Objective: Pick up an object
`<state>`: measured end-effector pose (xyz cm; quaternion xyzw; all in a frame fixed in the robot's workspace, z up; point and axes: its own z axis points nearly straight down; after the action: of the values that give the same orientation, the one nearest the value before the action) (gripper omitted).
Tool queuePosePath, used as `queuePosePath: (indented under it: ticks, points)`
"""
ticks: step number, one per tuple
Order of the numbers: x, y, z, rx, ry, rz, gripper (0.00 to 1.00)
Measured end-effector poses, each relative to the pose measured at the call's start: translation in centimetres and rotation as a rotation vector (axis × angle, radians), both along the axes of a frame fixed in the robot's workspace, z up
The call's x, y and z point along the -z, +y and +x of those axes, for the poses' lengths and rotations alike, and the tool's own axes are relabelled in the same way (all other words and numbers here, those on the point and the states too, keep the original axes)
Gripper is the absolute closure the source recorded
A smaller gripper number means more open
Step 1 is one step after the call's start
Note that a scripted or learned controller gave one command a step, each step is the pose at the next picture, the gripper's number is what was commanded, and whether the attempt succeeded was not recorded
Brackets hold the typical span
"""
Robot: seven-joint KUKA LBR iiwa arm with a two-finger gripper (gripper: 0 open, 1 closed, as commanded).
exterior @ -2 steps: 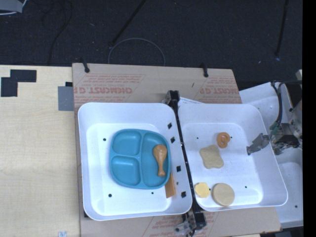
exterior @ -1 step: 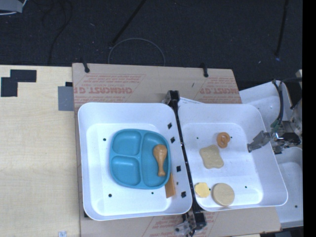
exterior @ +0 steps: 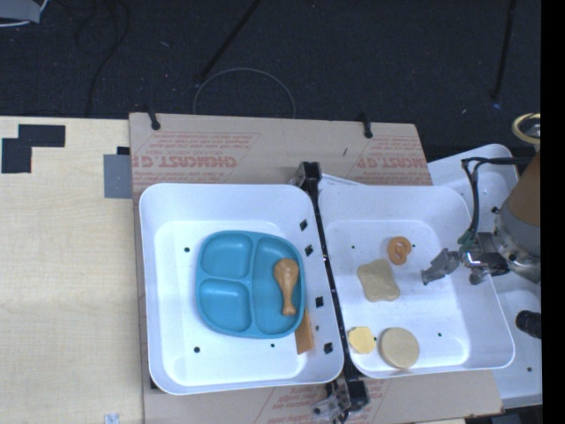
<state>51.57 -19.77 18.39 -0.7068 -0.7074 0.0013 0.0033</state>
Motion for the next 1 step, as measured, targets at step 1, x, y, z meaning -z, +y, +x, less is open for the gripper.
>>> queuePosePath:
  ticks: [1]
  points:
    - [6.26,-0.16,-0.51,0.001,0.0,0.0,0.0]
